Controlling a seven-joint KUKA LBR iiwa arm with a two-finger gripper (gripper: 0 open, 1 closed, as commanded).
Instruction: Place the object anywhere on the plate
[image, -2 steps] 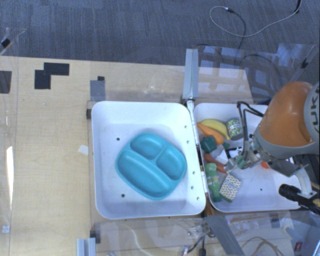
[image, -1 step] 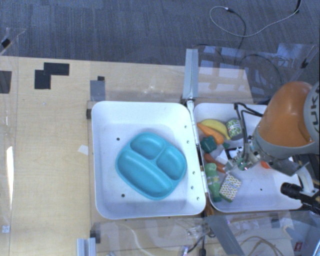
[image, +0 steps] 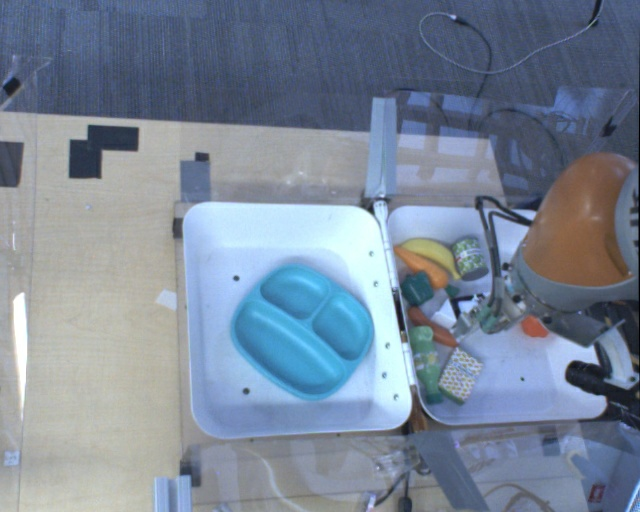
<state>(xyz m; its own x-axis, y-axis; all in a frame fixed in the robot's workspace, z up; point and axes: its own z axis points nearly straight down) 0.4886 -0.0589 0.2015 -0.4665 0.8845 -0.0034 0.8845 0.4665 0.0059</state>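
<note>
The pale wooden bench (image: 90, 330) is carrying two shallow white plastic bins: the left bin (image: 215, 400) is sitting touching the right bin (image: 520, 395).

Pale wood bench (image: 90, 330) marked with black squares (image: 100, 150). Grey ribbed carpet (image: 250, 50) beyond, crossed by a thin white cable (image: 470, 45). Two white bins: left bin (image: 215, 400) holding a turquoise sectioned plate (image: 303, 329); right bin (image: 540, 385) crowded with colour. Yellow banana (image: 428, 250) against an orange carrot (image: 425, 265). Green-labelled can (image: 468, 256) with a silvery rim. Dark green block (image: 417, 289), light green bottle (image: 425, 352), small box (image: 460, 375) in a yellow-and-white speckled check. Grey arm (image: 590, 255) with a broad orange band; a small orange-red piece (image: 534, 327) beside it.
</note>
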